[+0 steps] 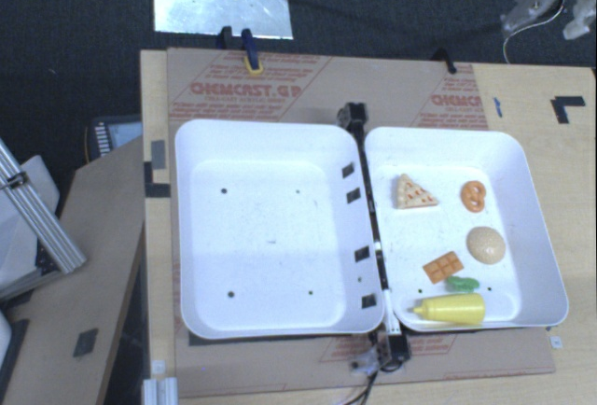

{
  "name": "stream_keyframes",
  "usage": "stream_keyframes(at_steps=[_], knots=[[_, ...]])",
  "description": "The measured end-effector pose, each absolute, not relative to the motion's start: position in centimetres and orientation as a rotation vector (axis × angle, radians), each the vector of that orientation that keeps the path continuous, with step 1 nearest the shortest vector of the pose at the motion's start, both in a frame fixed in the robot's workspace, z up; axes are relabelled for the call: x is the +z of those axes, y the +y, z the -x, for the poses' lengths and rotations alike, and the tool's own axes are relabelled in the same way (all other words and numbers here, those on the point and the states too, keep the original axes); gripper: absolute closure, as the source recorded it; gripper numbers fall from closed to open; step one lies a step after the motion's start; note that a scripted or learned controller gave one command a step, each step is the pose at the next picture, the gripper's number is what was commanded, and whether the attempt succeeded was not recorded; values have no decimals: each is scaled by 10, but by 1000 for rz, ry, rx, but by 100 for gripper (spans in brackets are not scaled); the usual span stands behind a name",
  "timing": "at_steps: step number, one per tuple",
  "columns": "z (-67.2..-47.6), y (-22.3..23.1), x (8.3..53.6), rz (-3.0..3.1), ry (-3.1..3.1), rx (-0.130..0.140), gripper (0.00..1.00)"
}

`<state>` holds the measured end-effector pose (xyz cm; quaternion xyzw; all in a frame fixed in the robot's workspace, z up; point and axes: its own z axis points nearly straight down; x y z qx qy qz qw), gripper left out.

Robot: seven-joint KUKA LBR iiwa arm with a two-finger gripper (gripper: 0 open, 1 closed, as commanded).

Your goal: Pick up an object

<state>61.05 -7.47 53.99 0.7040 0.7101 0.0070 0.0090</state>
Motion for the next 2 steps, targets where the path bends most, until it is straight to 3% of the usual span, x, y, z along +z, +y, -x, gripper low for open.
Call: stream_keyframes(at_steps=[1,2], knots=[[-654,46,534,-2203,2240,8,0],[-653,37,547,-2208,2228,7,100]])
